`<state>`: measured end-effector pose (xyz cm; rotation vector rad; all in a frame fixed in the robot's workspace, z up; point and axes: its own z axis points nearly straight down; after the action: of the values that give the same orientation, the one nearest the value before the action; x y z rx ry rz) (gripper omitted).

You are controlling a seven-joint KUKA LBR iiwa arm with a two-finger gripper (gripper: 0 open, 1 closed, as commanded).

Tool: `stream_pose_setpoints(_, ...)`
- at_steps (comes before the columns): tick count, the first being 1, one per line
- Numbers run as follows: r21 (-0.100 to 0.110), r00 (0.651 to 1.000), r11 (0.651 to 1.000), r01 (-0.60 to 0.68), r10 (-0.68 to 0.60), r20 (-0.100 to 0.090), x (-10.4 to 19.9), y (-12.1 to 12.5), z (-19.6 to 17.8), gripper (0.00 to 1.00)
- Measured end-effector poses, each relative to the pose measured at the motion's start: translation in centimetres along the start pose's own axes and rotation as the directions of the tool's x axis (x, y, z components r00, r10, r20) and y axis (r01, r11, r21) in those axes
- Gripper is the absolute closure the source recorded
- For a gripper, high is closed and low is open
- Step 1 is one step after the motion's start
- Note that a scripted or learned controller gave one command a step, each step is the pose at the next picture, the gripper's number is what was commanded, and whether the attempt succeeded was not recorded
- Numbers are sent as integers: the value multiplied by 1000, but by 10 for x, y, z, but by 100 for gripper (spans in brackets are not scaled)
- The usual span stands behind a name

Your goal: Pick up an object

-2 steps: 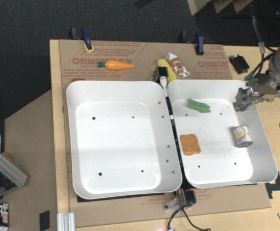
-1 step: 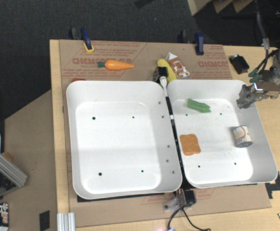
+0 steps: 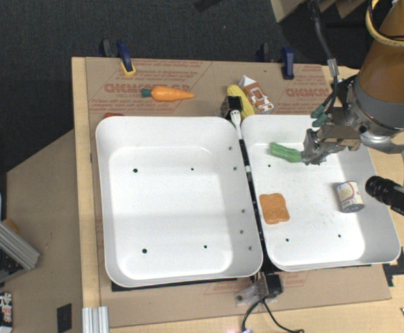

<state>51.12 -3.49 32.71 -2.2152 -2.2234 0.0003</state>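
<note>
My gripper hangs low over the back of the right bin. A green pod-shaped object lies on the bin floor, and its right end reaches the gripper tip; whether it is gripped is hidden. A brown slice of toast lies near the bin's left wall. A small white can rests on its side toward the right wall.
The left bin sits beside the right one. Behind the bins, on the cardboard, lie an orange carrot, a yellow item and a small packet. Two blue clamps hold the board's back edge.
</note>
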Motion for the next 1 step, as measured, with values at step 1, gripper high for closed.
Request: stream_pose_setpoints(1,-24,1000,1000,-1,1,3,11,5,-195,100)
